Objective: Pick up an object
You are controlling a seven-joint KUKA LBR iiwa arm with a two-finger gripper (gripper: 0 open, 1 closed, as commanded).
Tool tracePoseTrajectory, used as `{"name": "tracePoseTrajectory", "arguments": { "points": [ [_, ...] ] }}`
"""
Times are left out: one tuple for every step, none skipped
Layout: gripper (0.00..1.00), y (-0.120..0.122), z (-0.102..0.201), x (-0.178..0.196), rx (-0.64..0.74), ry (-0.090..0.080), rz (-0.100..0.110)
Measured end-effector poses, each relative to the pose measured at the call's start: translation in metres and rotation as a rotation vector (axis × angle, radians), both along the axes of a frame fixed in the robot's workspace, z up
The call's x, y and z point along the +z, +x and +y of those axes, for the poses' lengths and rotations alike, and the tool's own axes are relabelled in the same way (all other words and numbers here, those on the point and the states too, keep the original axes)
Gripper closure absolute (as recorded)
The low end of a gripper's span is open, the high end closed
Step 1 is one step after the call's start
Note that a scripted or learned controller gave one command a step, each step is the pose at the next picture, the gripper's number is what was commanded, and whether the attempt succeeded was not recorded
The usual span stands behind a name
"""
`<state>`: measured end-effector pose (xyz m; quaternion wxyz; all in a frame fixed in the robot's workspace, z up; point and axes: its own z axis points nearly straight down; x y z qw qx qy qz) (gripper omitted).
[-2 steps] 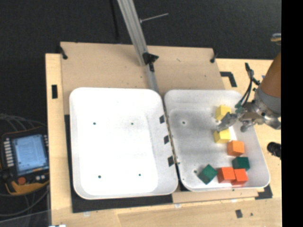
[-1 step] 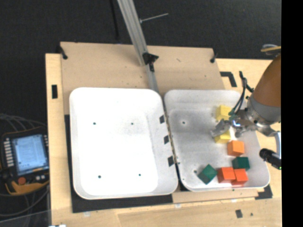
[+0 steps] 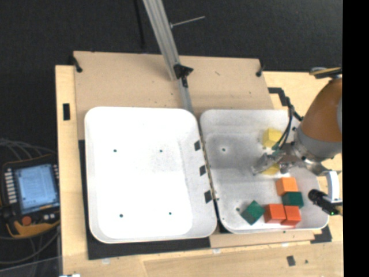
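Observation:
My gripper (image 3: 266, 164) is low in the right bin (image 3: 230, 131), near its middle right, with the grey arm and its orange band (image 3: 326, 111) coming in from the right. A yellow piece (image 3: 271, 136) lies just behind the gripper. A second bit of yellow (image 3: 273, 170) shows right under the gripper's tip; I cannot tell whether it is gripped. In front lie an orange block (image 3: 286, 185), a dark green block (image 3: 293, 199), a green block (image 3: 251, 212) and two orange blocks (image 3: 275, 213) (image 3: 292, 214).
The left bin (image 3: 141, 172) is a bare white surface with a few dark specks. A slanted metal rail (image 3: 164, 33) rises from the back between the bins. A handheld control pendant (image 3: 31, 189) sits off the bench at the left.

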<state>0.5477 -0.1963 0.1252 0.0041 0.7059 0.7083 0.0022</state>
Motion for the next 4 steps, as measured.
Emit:
{"name": "tracePoseTrajectory", "arguments": {
  "points": [
    [1.0,-0.001,0.0,0.008,-0.007,0.002,0.002],
    [1.0,-0.001,0.002,0.052,0.0,0.001,0.002],
    [1.0,0.001,0.001,0.091,0.001,0.001,0.002],
    [1.0,0.011,0.05,0.098,0.004,0.003,0.005]
  ]
}}
